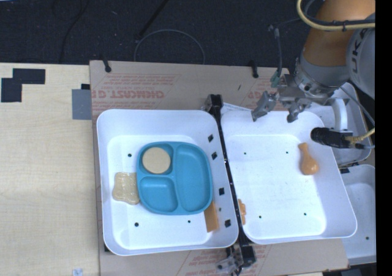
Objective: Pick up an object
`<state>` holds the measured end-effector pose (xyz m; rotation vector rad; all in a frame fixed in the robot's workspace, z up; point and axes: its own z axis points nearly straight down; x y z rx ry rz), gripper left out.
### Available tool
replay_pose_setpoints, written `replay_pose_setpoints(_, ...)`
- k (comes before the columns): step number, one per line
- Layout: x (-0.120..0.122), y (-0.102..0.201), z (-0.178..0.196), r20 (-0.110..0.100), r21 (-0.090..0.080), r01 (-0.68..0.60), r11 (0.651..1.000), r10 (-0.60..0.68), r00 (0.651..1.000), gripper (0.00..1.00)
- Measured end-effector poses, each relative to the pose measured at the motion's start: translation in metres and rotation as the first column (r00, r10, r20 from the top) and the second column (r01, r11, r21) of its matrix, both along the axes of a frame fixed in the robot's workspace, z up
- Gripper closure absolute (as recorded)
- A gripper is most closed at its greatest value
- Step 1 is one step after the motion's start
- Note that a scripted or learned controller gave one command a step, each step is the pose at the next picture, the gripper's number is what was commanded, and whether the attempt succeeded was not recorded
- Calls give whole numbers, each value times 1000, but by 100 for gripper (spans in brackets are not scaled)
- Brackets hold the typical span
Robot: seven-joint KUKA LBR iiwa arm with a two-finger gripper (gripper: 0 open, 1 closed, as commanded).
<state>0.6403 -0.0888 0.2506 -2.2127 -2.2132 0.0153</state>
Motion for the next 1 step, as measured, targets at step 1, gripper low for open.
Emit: replay_pose_setpoints(1, 2, 0, 8, 12, -1, -1, 1000, 1, 1000, 0)
